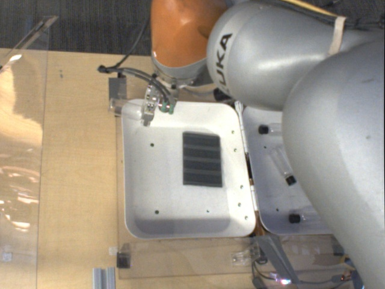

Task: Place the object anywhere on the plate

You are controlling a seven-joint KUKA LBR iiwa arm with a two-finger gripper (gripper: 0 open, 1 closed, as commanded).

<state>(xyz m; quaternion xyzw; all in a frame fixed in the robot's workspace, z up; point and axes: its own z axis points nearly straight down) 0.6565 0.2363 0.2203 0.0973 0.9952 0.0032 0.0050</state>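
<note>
A dark grey ribbed rectangular plate (pixel 202 159) lies flat in the middle of the left white bin (pixel 138 179). My gripper (pixel 154 105) hangs over the bin's far left corner, up and to the left of the plate and apart from it. Its tip is small and partly hidden under the orange wrist band (pixel 180 23). A bit of green (pixel 169 108) shows at the tip; I cannot tell whether it is a held thing or part of the gripper.
The right bin (pixel 271 215) is mostly covered by the arm; a clear tube with a dark end (pixel 283 166) and small black bits (pixel 263 129) lie in it. A grey bracket (pixel 116 89) stands at the left bin's far corner. Bare wooden bench (pixel 60 179) lies to the left.
</note>
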